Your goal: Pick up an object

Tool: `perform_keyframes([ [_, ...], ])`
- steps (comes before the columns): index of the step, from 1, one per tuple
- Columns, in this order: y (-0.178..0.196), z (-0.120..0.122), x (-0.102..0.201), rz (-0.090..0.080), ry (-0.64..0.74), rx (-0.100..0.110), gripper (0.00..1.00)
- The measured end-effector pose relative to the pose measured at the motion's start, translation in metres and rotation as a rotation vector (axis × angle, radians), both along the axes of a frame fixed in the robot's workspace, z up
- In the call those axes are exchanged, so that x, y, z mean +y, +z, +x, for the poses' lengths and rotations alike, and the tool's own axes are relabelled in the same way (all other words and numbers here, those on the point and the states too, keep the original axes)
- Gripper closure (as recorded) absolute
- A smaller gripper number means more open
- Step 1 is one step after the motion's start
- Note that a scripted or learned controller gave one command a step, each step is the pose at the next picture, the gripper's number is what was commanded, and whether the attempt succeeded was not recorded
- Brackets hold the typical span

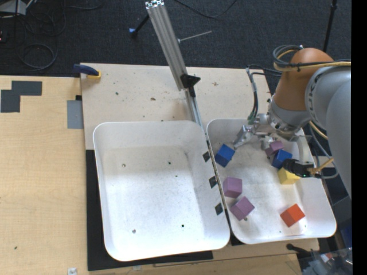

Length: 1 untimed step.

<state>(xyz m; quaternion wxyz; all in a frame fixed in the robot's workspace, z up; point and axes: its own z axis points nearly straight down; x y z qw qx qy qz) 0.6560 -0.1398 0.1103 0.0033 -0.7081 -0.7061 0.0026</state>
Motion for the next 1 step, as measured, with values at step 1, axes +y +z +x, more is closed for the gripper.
perform_keyframes([
  [1, 0.0133, 0.0014, -0.0009, -0.001, -0.004, -0.005, 1.0],
])
